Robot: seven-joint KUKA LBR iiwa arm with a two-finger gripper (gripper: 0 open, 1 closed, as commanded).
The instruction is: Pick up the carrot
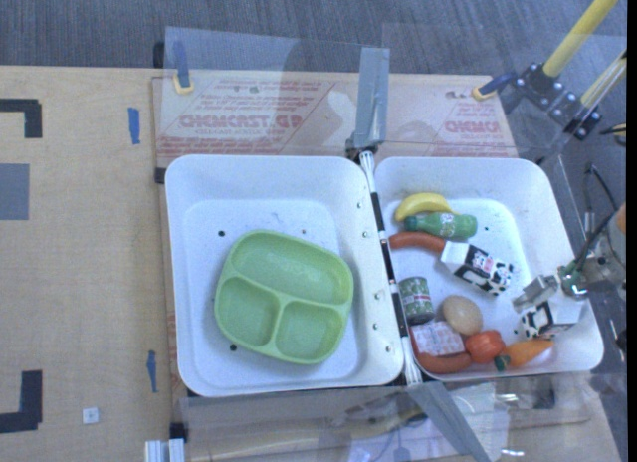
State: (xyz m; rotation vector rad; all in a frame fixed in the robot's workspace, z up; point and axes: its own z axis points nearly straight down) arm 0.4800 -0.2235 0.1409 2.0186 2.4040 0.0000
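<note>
The carrot point(529, 352) is a small orange piece with a green tip, lying at the front right corner of the right bin point(557, 189). My gripper point(537, 310) hangs low at that bin's right side, just behind the carrot. Its two fingers stand apart, and only white bin floor shows between them. The nearer fingertip point(538, 324) is a short way from the carrot, and I cannot tell whether they touch.
Around the carrot lie a red tomato point(485, 345), a tan egg-shaped piece point(461, 314), a red sausage point(443, 361), a can point(415, 299), a cow-patterned carton point(484, 268), a green bottle point(442, 224) and a banana point(422, 204). A green divided plate point(284, 297) sits in the left bin point(189, 251).
</note>
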